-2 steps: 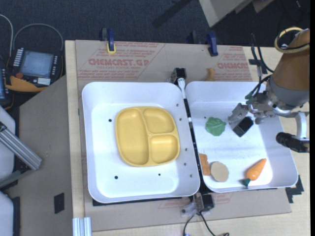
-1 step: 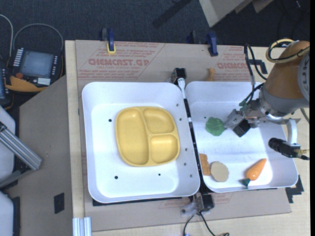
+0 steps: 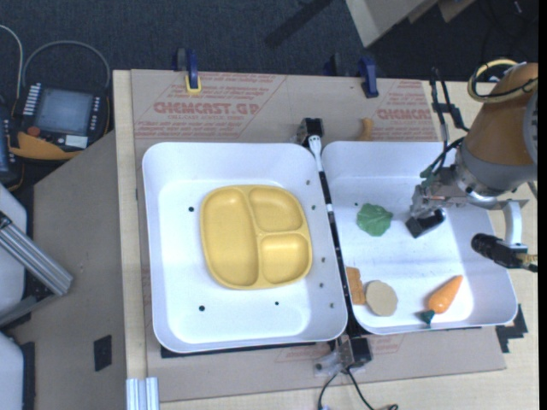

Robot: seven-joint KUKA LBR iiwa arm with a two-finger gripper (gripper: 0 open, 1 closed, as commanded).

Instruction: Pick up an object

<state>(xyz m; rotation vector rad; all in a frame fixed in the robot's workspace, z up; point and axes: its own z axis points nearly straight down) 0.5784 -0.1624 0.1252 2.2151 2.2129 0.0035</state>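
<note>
Green lettuce [image 3: 373,219] lies just beside the gripper [image 3: 424,220].

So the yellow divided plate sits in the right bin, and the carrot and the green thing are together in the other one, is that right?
Not quite. The camera view shows the yellow divided plate in the left bin, not the right one. The carrot and the green thing do lie together in the other one, the right bin.

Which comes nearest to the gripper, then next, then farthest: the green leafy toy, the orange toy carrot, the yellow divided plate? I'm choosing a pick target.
1. Green leafy toy, just left of the gripper.
2. Orange toy carrot, front of the same bin.
3. Yellow divided plate, in the left bin.
</note>
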